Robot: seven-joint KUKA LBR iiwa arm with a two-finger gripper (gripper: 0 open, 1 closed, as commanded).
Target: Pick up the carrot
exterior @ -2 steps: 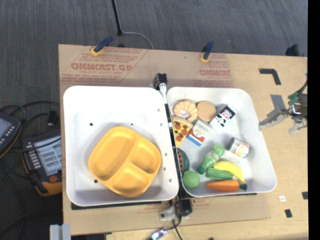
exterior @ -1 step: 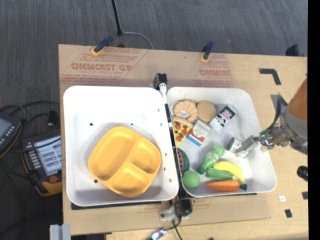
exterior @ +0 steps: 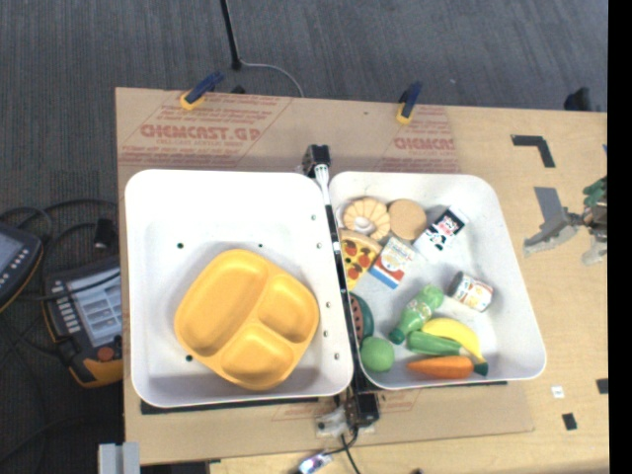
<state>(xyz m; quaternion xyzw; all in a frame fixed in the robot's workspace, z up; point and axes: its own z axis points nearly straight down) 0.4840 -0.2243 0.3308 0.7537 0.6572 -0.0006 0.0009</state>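
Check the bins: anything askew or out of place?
The yellow tray lies rotated in the left bin, out of square with its walls. The carrot lies flat by the right bin's front wall beside the banana. Nothing spilled.

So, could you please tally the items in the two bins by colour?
Yellow: 2, divided plate, banana
Green: 3, lime, bottle, cucumber
Orange: 1, carrot
Tan: 2, pastries
Mixed packaging or unclear: 5
Total: 13

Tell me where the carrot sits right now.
The carrot lies in the right bin, along its near edge, just below the banana and right of the green ball.
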